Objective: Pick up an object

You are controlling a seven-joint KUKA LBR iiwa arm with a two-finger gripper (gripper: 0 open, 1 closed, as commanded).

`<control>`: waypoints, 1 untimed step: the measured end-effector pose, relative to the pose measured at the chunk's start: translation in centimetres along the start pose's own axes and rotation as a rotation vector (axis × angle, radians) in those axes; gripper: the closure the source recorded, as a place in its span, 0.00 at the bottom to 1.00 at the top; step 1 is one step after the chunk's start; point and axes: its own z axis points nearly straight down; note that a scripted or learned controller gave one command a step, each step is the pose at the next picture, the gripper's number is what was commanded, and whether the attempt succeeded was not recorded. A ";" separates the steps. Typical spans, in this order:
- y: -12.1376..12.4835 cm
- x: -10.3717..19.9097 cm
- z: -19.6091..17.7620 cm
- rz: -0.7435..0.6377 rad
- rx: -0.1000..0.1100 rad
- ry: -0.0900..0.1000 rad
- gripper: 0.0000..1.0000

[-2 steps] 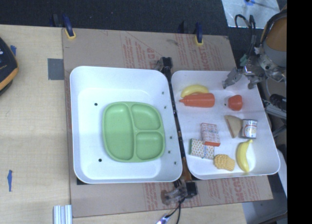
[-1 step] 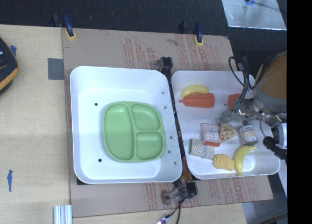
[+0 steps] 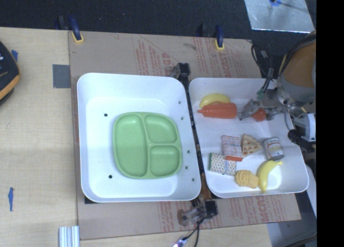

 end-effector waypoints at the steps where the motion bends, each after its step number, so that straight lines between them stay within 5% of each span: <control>1: 3.9 0.0 0.0 -0.001 0.001 0.000 0.00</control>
